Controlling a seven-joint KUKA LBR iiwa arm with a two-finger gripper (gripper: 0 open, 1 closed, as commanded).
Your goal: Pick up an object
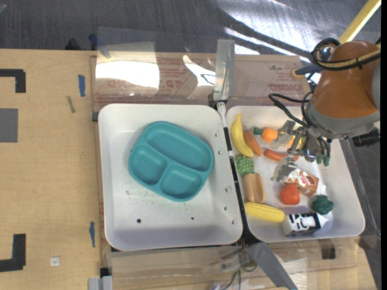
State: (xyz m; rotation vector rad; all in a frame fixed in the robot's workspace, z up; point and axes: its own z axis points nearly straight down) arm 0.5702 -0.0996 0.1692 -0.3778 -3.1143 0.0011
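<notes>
My gripper (294, 153) hangs low over the right bin (349, 193), under the orange wrist band. It sits above the bin's middle, just over an orange-and-white packet (304, 182) and a red tomato (289, 194). An orange carrot stick (274, 156) lies right at its left side. Further left lie a banana (237, 135), a carrot (253, 143) and a small orange fruit (269, 134). No object is visibly lifted off the bin floor.
The right bin also holds a green leafy piece (244, 165), a bread roll (254, 187), a corn cob (263, 211), a green broccoli (323, 205) and a black-and-white carton (302, 222). A teal divided plate (172, 160) lies in the left bin (115, 198).
</notes>
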